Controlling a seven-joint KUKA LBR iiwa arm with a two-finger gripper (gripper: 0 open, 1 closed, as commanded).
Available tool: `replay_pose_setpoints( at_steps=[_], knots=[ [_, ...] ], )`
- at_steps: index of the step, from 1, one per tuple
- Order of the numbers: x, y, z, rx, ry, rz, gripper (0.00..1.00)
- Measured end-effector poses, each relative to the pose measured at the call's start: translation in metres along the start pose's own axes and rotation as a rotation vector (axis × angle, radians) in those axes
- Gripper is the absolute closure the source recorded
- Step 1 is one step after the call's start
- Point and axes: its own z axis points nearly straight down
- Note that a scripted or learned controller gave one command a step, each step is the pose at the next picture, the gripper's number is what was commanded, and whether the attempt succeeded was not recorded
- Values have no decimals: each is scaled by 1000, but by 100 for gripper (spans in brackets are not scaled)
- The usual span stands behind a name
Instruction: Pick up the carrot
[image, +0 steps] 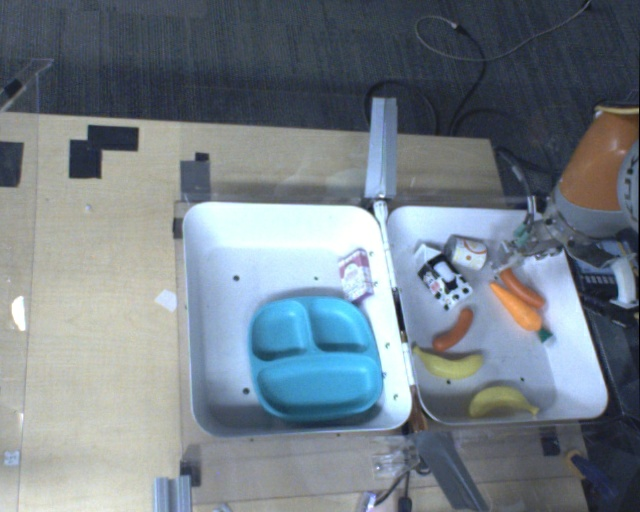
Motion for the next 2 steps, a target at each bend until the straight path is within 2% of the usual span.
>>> replay_pose_setpoints(
  at_steps=[1,2],
  knots=[
    [0,3,-13,-8,-4,-3,100],
    [-12,36,20,3,1,-49,100]
  ],
)
